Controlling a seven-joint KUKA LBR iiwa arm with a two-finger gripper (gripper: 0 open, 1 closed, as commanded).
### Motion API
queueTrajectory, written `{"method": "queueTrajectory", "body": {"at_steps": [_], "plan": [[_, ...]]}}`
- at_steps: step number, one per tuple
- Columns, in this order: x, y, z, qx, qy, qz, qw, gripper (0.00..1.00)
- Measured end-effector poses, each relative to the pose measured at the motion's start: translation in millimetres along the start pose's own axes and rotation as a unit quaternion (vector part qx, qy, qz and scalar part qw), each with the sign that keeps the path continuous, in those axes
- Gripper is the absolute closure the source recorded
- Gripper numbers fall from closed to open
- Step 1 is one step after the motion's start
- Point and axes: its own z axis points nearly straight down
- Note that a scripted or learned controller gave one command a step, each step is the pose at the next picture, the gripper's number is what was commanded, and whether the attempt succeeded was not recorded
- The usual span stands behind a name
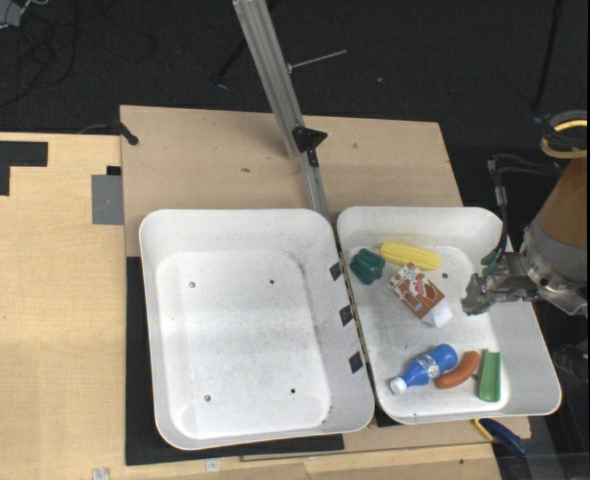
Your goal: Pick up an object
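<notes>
Over the right-hand shallow white bin [475,218], near its right wall, hangs the dark two-finger gripper [482,293] on the grey arm with its orange band [575,203]. Whether it is open or closed I cannot tell: the tip is a dark blur against the white floor. No object is visibly caught in it.

Contents of the right bin, back to front:
- yellow corn cob [411,256], lying crosswise near the far wall
- small dark green cup-shaped piece [366,265], just beside the cob's left end, close to the divider
- red-and-white printed carton [418,294], tilted, mid-bin, just left of the gripper
- blue plastic bottle with white cap [427,367], lying on its side toward the near wall
- orange-red sausage-shaped toy [458,371], touching or nearly touching the bottle
- green cylindrical stick [489,375], just beside the sausage, near the right front corner

Left-hand white bin [175,238] holds no objects.

Judgement: nearest candidate is the carton. Risks from here:
- descent lands on bare floor between carton and wall, closing on nothing
- a finger clips the carton's tilted edge and shoves it aside
- at the front cluster, three items crowd together; a grasp there may catch two or squeeze one out
- the rounded bottle could roll away
</notes>
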Motion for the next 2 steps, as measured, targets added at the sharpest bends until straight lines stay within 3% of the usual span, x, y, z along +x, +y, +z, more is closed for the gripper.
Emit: {"method": "queueTrajectory", "body": {"at_steps": [2], "plan": [[103.8,39.0,-20.1,0.002,0.002,-0.003,1.0,1.0]]}}
